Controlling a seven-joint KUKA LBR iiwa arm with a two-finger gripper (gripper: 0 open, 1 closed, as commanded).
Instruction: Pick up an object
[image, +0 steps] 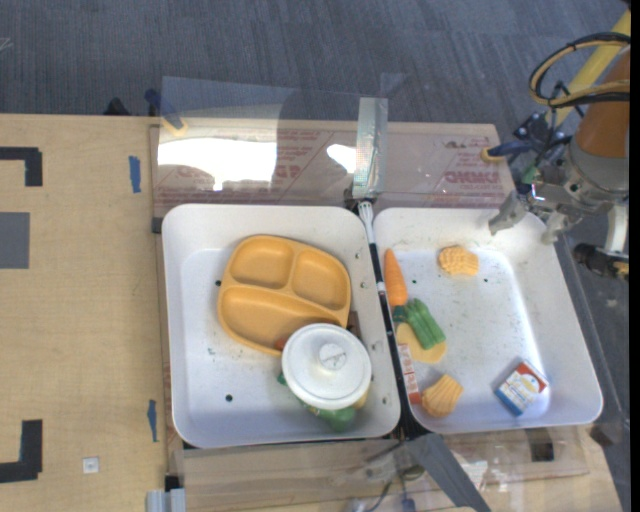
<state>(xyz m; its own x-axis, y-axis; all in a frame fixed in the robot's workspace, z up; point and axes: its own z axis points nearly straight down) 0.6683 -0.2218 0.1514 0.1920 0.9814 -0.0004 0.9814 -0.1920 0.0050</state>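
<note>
Nearest me, a corn piece (442, 395) and a small carton (521, 387) lie along the right bin's (560, 300) front. I see my end effector (524, 212) over the far right corner, fingers spread, gripping nothing; another corn piece (458, 262) lies just left of it.

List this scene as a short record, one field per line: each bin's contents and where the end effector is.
left bin: orange divided plate; white lidded cup overlapping the plate's near edge
right bin: carrot, green piece, two yellow corn pieces, small carton
end effector: above the right bin's far right corner, nothing seen held
</note>
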